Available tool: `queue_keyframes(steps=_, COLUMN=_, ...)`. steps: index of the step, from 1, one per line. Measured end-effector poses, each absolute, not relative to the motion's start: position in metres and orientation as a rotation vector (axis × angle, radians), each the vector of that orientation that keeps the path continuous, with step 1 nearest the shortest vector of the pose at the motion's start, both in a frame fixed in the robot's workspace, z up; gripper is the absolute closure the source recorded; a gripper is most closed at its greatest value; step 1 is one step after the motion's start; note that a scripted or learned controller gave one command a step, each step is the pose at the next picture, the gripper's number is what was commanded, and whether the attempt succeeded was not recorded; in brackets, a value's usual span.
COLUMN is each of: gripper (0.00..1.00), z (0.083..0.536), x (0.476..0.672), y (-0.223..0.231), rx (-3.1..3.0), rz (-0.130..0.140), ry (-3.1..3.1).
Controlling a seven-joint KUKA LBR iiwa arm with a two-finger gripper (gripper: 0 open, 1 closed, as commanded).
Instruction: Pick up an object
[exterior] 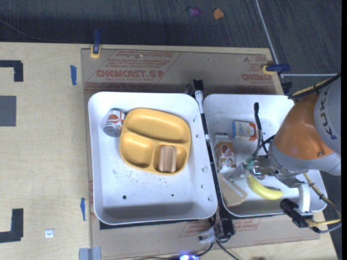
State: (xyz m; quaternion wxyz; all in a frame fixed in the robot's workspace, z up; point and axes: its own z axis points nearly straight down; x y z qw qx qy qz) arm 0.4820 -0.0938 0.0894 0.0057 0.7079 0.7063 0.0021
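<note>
Yellow banana (264,189) lies low in the right bin (271,103), just under the gripper (255,169); whether that pincer has anything I cannot tell; I judge the grasp step is in hand; next I'd want a firm close, then lift.

Beneath my reach lay a pale wooden desk (38,161) marked with black tape (12,70) and short blue tape strips (73,75). A brown printed board (135,69) sat clamped under the bins by a yellow clamp (96,50). Beyond the desk, dark carpet (135,10) held two small scraps (206,12).
</note>
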Motion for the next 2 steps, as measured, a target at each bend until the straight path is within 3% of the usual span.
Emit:
queue_keyframes(steps=1, gripper=1.00, z=0.101, x=0.484, y=-0.099, rx=2.208, rz=0.006, ry=2.194)
queue_keyframes(steps=2, gripper=1.00, z=0.185, x=0.502, y=0.021, rx=2.219, rz=0.003, ry=2.224)
